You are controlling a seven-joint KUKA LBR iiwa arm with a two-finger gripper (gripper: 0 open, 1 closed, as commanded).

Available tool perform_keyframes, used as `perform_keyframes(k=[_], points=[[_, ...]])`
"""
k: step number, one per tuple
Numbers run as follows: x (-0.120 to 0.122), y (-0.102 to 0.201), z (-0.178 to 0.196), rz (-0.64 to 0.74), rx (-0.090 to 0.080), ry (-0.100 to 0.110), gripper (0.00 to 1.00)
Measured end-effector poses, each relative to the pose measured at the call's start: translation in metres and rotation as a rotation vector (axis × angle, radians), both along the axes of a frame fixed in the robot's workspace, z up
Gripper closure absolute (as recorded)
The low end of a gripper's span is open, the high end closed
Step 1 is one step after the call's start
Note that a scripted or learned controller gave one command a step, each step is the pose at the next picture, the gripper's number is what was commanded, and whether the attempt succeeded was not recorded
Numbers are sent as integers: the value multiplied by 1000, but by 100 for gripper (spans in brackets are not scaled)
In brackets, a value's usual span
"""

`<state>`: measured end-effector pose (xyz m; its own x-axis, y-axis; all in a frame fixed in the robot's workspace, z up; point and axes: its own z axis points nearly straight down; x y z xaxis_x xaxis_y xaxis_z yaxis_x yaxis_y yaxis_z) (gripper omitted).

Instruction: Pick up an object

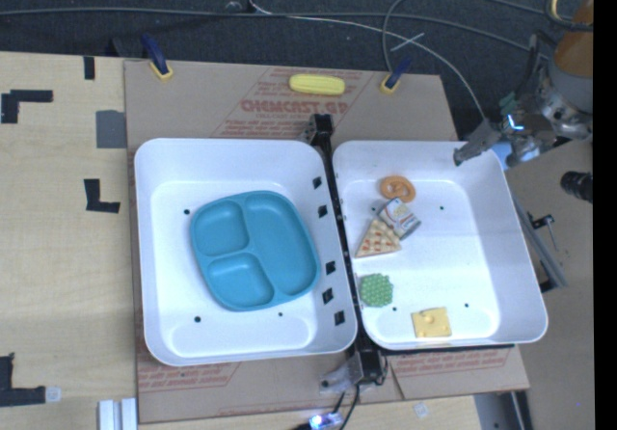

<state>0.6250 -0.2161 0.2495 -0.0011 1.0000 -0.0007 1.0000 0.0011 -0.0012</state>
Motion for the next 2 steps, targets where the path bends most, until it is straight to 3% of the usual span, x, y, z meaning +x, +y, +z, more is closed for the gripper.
perform_keyframes(k=[2], points=[[13, 11, -99, 1, -1, 3, 0]])
